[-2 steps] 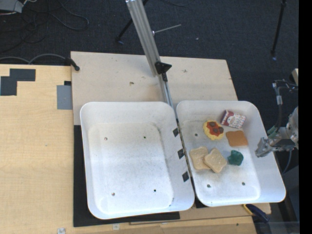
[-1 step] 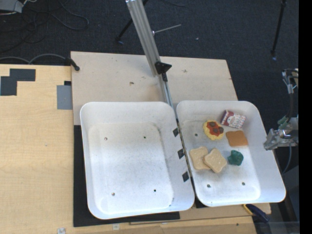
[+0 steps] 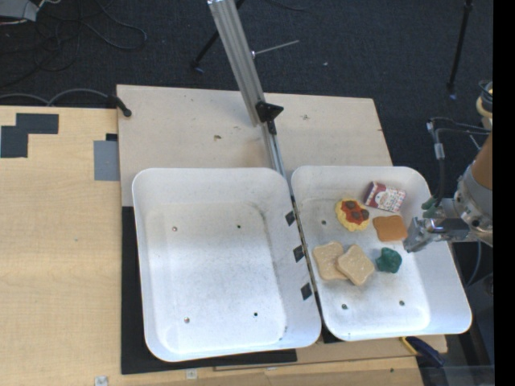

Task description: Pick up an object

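The gripper [image 3: 420, 238] hangs over the right edge of the right bin [image 3: 438, 316], low and close to the bin floor — whether its fingers are apart or together I cannot tell from here, and nothing shows between them. Just to its left lies an orange-brown slice [image 3: 390, 228], near it but apart. Below and left of the gripper sits a small green lump [image 3: 389, 260]. Further left, two tan bread slices [image 3: 344, 262] lie overlapping, one across the other. Up and left of the gripper is a yellow piece with red topping [image 3: 353, 214], and beside that a small red and white packet [image 3: 385, 196]. Well off to the gripper's left, beyond a divider, is the left bin [image 3: 161, 191].
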{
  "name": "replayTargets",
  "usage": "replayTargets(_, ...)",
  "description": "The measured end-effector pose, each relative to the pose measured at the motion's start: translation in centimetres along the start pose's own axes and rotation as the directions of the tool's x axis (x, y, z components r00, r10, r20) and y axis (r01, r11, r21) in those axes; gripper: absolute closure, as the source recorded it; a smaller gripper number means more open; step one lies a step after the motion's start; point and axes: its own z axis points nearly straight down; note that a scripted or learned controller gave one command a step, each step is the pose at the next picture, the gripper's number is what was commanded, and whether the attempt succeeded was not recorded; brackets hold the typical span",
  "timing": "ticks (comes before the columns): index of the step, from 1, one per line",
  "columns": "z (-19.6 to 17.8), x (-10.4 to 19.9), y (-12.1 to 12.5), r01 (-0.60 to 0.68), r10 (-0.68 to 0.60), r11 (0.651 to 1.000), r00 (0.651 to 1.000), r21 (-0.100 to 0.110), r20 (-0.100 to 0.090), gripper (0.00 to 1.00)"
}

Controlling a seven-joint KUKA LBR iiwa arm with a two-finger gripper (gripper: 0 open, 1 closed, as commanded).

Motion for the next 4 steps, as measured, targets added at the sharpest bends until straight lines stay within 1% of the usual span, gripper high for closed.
replayTargets(1, 1.3, 4.9, 0.8, 0.0, 0.0, 1.0, 1.0, 0.0, 0.0, 1.0)
replayTargets(2, 1.1, 10.4, 0.2, 0.0, 0.0, 1.0, 1.0, 0.001, 0.0, 1.0)
replayTargets(3, 0.5, 15.4, 0.9, -0.001, 0.001, 1.0, 1.0, -0.001, 0.003, 1.0)
replayTargets(4, 0.1, 20.8, 1.2, 0.001, -0.001, 1.0, 1.0, 0.0, 0.001, 1.0)
